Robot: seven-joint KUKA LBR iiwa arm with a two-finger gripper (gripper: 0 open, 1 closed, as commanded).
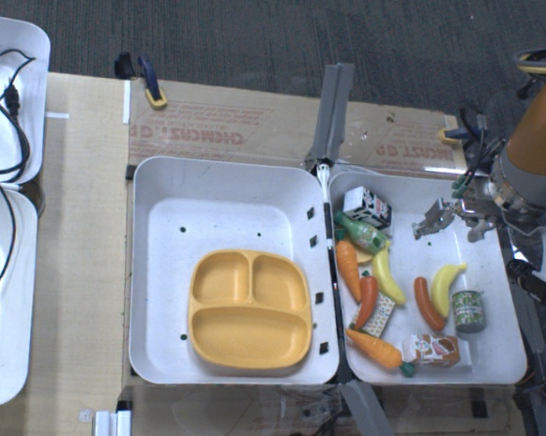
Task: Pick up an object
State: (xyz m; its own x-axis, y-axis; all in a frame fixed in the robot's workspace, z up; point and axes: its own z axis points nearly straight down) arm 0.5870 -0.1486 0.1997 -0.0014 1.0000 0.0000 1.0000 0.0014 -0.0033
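Observation:
The right bin [487, 363] holds several toy foods. Two bananas [388, 276] [448, 284], two carrots [346, 265] [376, 349] and a red sausage [428, 304] lie in it. With them are a green bottle [362, 234], a black-and-white box [368, 207], a small green can [468, 310] and a carton [437, 349]. My gripper [456, 222] hangs over the bin's far right part, above and behind the second banana. Its fingers [433, 221] stand apart, open, with nothing between them.
The left bin [157, 250] holds a yellow divided plate [250, 309]. A grey divider post [333, 114] rises between the bins at the back. White tubs with black cables [6, 144] sit at the far left. Clamps [150, 80] hold the bench's far edge.

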